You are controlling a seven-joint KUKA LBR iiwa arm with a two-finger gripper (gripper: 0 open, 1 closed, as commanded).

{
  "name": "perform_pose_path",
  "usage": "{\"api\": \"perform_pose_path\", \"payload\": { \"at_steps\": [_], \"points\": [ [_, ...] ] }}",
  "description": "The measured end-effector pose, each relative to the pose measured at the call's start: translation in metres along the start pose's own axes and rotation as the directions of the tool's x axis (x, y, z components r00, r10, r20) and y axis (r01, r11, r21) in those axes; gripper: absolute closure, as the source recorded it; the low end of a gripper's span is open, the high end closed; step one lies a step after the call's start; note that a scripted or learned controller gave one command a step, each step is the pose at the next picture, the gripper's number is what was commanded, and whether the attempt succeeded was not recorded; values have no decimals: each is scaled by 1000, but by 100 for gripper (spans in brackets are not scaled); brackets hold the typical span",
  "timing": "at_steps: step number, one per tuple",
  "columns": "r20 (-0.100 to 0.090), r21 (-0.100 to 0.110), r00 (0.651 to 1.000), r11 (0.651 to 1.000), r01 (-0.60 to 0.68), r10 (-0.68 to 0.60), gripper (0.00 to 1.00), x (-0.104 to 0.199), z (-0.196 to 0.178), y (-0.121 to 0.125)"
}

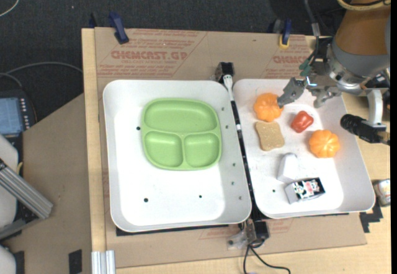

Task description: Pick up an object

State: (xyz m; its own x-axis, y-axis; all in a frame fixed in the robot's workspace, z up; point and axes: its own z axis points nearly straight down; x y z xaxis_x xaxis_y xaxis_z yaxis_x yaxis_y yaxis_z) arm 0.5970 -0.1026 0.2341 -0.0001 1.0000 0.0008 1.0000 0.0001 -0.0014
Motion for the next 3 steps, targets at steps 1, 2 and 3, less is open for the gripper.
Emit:
{"api": "perform_pose_path", "payload": {
  "at_steps": [1,2,3],
  "points": [
    [-1,10,1000,1000,-4,4,0,-36,147,-2],
    [2,-9,1000,1000,5,-5,0,4,147,51],
    [1,-11,1000,1000,1,-1,100,2,136,50]
  ]
}}
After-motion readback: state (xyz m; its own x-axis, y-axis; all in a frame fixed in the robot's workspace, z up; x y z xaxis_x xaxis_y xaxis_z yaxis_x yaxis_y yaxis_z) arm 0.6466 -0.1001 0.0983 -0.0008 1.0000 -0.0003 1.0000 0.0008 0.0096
